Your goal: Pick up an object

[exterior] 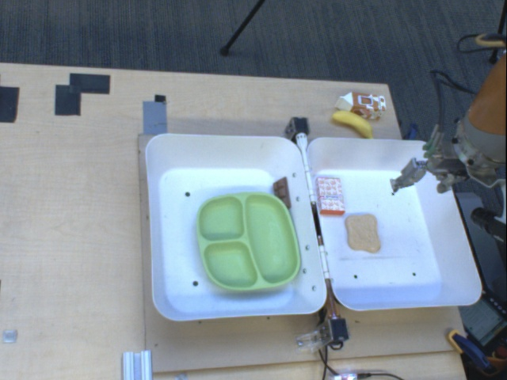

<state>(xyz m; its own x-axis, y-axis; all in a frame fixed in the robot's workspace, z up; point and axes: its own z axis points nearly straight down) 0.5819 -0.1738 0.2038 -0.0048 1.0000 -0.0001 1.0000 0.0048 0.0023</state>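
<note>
**Gripper poised over the right bin, nothing in it**

Your gripper (418, 172) hangs at the right of the frame, above the upper right part of the right bin (455, 291). Its fingers look spread apart, with only white bin floor between them, so you carry nothing. The arm (487, 125) comes in from the right edge, which is why the gripper sits over this bin and not the other.

Closest to you, down and to the left, lies a flat tan piece that looks like a slice of bread (363, 233), near the middle of the right bin. Just above and left of it is a small red-and-white packet (329, 195), close to the wall the two bins share. Either could be your target; both lie flat with clear floor around them, so I judge a straight descent would suit them.

Further left, the left bin (170, 291) holds a green divided plate (248, 241) in its middle, and a small brown item (280, 187) sits by the plate's upper right edge.

Outside the bins, on the table (71, 228) at the upper right, lie a banana (352, 123) and a small carton (366, 103).
</note>
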